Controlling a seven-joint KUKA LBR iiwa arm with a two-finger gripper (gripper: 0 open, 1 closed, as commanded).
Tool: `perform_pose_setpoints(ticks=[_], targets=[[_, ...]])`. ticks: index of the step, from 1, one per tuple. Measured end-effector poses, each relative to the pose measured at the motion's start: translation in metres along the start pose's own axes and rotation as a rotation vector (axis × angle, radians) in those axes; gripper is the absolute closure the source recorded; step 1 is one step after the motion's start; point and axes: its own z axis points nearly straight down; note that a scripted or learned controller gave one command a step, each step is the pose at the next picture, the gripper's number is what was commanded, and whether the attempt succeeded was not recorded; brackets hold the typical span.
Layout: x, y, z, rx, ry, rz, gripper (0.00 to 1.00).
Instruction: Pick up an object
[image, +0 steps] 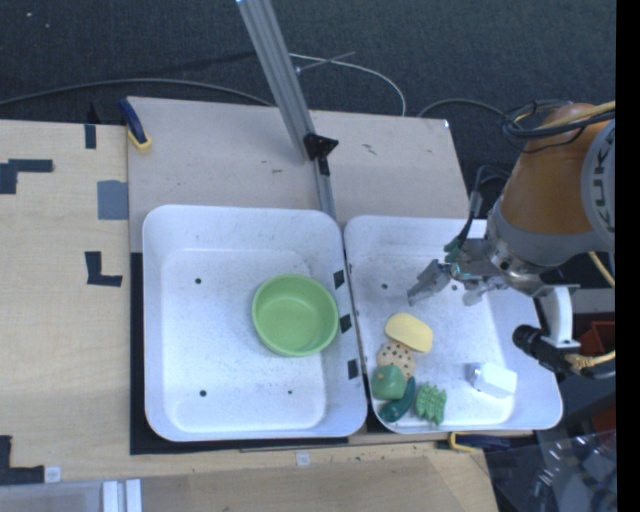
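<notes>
The right bin (520, 410) holds a cluster of small objects near its front left. These are a yellow lemon-shaped piece (409, 332), a tan spotted piece (395, 357), a green round piece (389, 382), a teal piece (399, 409) and a green leafy piece (431, 402). A small white block (492, 378) lies at the front right. My gripper (446, 291) hangs over the middle of the right bin, up and to the right of the yellow piece. It is open with nothing between its fingers.
A green bowl (295, 315) sits in the left bin (170, 300), close to the divider between the bins. A grey pole (285, 75) slants over the bench behind the bins. The arm's orange band (555, 170) stands over the right bin's right side.
</notes>
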Motion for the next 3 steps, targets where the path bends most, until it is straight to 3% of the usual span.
perform_pose_setpoints(ticks=[1,3], targets=[[0.0,0.0,0.0,0.0,0.0,0.0,0.0],[-0.004,0.004,0.114,0.005,0.0,0.001,0.0]])
